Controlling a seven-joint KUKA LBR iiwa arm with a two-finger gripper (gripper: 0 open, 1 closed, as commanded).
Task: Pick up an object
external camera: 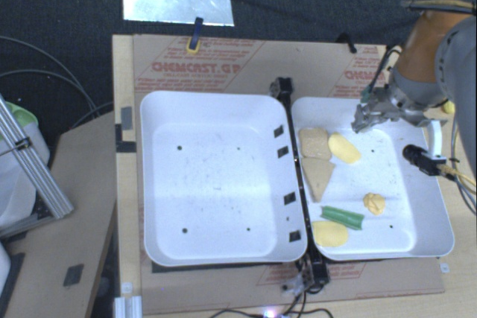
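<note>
Overhead, the claw [367, 118] hangs at the end of a grey arm [440, 48] with an orange band, which reaches in from the right side of the scene. It sits above the far part of the right bin [425, 227], close to that bin's back wall. Whether the claw is released or clenched cannot be told from this angle, and nothing can be seen gripped in it.

Just in front of the claw, nearer the camera, lies a yellow potato-shaped piece [344, 149], the closest thing to it and so the likeliest target. Touching that piece on its left is a pale bread slice [314, 142], and below the slice rests a cream wedge [319, 176], point toward the camera. These three crowd together near the wall shared by the two bins, which may make a clean grip harder.

Farther toward the near edge lie a green pod [343, 217], a yellow lemon-like piece [330, 234] just beside it, and a small yellow lump [374, 202] off to the right, each with more room around it.

The left bin [216, 175] stands alongside the right one, likely as the place to drop things. Both bins rest on a cardboard sheet [223, 63] on the bench.
</note>
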